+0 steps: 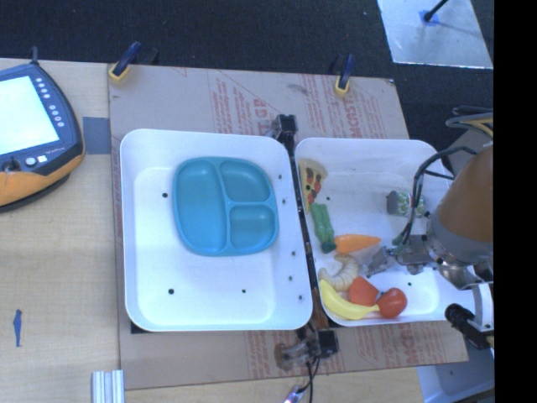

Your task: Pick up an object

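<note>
Showing cardboard-covered bench | dark floor | gripper state: cannot tell

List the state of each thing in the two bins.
Blue plate: flat in left bin, nothing on it.
Carrot: lying in right bin.
Green vegetable: lying by the divider.
Banana: lying at front edge.
Tomatoes: resting against banana.
Pincer: low in right bin, beside carrot.

A teach pendant lies left of the cardboard sheet, clamped.
</note>
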